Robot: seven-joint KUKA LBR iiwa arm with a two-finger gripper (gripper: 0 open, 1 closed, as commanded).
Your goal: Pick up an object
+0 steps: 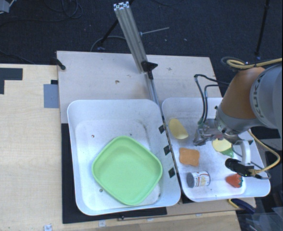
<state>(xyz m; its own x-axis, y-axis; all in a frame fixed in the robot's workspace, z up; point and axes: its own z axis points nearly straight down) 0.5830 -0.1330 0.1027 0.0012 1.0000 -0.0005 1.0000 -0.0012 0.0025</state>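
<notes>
Hand [199, 139] over right bin [213, 190]; one plate [127, 170].

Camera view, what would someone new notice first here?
The big green plate in the left bin stands out most. Next comes the grey arm with its orange band, reaching into the right bin over small items: a yellow piece, an orange block and a small can.

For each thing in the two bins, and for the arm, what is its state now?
Green plate: lying flat in the left bin.
Yellow piece: loose in the right bin.
Orange block: lying flat, untouched.
Small can: on its side.
Red item: loose near the front rim.
Arm: lowered over the right bin.
</notes>
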